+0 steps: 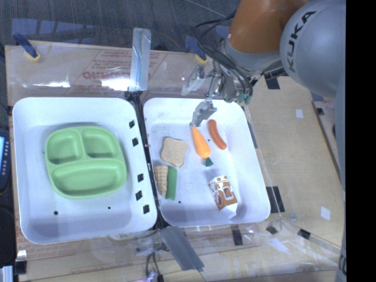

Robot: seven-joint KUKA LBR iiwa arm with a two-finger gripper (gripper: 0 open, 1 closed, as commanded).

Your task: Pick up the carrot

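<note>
The carrot [201,144] is orange with a small green stem end. It lies in the right bin [176,213], slanting from upper left to lower right, near the bin's middle back. My gripper [202,112] hangs just above and behind the carrot's upper tip, at the back of the right bin. Its grey fingers [200,116] point down towards the carrot, with nothing between them that I can see. The arm's orange band and grey wrist rise to the upper right.
A red sausage [217,134] lies right beside the carrot. A slice of toast [174,151], a corn cob [160,179], a green vegetable [171,183] and a printed packet [224,194] share the right bin. A green divided plate [86,161] sits in the left bin [29,216].
</note>
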